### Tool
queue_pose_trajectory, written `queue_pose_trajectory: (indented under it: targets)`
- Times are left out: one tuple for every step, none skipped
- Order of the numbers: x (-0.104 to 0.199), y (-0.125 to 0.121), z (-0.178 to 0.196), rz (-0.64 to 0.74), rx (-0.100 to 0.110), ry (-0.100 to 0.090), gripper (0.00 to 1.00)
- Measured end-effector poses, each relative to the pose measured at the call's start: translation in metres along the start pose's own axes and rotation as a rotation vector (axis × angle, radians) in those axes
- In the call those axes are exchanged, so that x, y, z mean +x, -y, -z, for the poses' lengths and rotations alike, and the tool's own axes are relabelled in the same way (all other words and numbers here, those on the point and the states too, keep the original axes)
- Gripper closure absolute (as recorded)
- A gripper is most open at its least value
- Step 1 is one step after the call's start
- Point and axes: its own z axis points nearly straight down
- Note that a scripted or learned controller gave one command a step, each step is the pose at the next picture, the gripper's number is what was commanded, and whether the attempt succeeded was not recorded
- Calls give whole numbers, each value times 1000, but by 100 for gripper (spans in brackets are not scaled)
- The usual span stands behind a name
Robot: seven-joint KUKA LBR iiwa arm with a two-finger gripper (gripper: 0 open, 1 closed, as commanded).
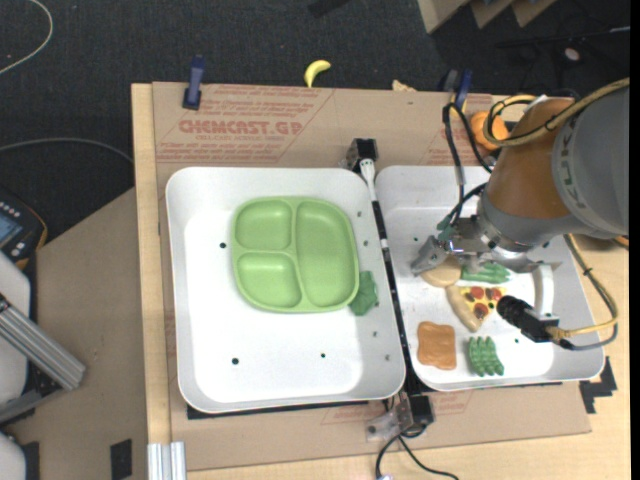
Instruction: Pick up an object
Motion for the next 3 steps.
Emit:
queue_pose_trajectory:
  targets:
    - [-3, -46, -10, 4, -14, 2, 0]
    - [-35, 14, -11, -1, -1, -1, 0]
    - [-19, 25, -11, 2, -3, -1, 0]
